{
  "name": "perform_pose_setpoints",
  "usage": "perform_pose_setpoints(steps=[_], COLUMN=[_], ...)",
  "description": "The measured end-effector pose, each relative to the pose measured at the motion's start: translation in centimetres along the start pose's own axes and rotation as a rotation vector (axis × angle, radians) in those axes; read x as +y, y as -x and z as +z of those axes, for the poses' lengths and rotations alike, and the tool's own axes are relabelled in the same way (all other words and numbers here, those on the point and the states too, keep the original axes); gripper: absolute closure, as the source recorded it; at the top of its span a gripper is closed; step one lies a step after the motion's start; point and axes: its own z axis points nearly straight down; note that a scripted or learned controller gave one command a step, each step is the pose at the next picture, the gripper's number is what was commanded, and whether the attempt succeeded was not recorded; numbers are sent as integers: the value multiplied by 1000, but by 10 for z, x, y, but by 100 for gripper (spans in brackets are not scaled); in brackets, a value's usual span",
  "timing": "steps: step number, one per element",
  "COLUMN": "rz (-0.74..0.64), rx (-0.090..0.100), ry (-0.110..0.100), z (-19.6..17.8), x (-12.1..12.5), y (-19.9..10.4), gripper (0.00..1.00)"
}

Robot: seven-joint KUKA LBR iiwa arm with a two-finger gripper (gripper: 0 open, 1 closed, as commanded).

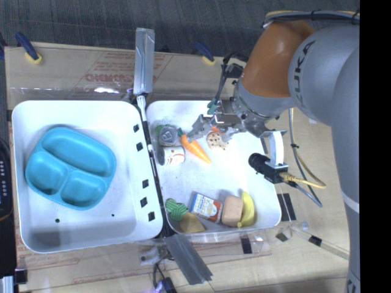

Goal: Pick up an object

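In the camera view, the grey arm with its orange band (pixel 275 57) reaches in from the right and hangs over the upper part of the right-hand shallow white bin (pixel 263 191). Its tool (pixel 211 127) sits low over the bin floor; whether it is open or closed cannot be told, and nothing is plainly gripped.

Just below and slightly left of the tool lies an orange plastic carrot (pixel 196 148), slanting down toward the right. Just right of the tool, very near it, is a small round tan cookie with dark chips (pixel 214 140). Left of the tool, near the divider between the bins, rests a grey-and-green rounded object (pixel 166 133), and below that a small white object with a red mark (pixel 175 157).

Well below the tool, along the near wall of the same bin, a row of items lies close together: a green knotted object (pixel 176 209), a dull yellow-brown piece (pixel 190 224) beneath it, a small printed carton in blue and orange (pixel 205 206), a tan block (pixel 232 211), and a yellow banana (pixel 247 209) against the block's right side.

Far left of the tool, in the other white bin (pixel 36 237), sits a blue plastic divided plate (pixel 70 166) with three compartments. Both bins rest on the pale wooden surface (pixel 305 261).
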Motion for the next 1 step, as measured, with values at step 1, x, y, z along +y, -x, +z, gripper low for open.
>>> perform_pose_setpoints(steps=[1], rz=[-146], rx=[-1], ry=[1], z=[7], x=[-53], y=[18], gripper=[0])
